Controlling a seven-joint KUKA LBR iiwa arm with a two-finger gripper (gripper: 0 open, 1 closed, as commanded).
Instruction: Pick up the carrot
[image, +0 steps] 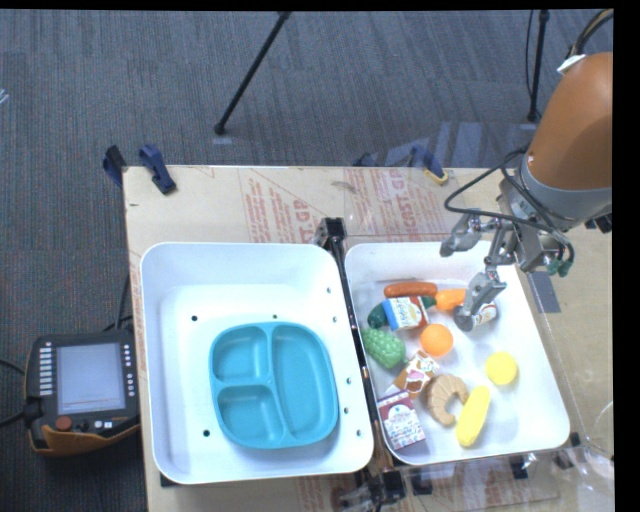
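The carrot (449, 298) is a small orange piece lying in the right bin (540, 400), just right of a red sausage (410, 289). My gripper (478, 303) hangs low in the same bin, immediately right of the carrot and close to it. Its tip sits beside a small pale object (486, 316). From this angle I see nothing held in it.
Around the carrot lie a milk carton (404, 313), an orange ball (436, 340), a green bumpy piece (383, 346), a lemon (502, 369), a croissant (446, 394), a yellow corn-like piece (473, 416) and a small box (402, 421). The left bin (170, 300) holds a blue divided plate (272, 384).
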